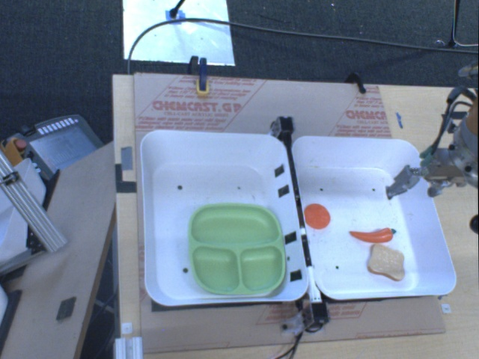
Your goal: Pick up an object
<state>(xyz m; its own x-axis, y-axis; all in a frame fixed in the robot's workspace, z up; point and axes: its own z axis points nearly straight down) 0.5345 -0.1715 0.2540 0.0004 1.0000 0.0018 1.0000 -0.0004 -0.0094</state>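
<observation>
In the right bin lie an orange disc, a red-orange chili pepper and a tan slice of bread. My gripper hovers over the bin's right side, above and to the right of the pepper. Its two fingers are spread apart, one toward the bin's middle and one near the rim, with nothing between them.
The left bin holds a green divided plate. A black clip strip joins the two bins. A grey table with equipment stands at the left. Cables run across the dark floor at the back.
</observation>
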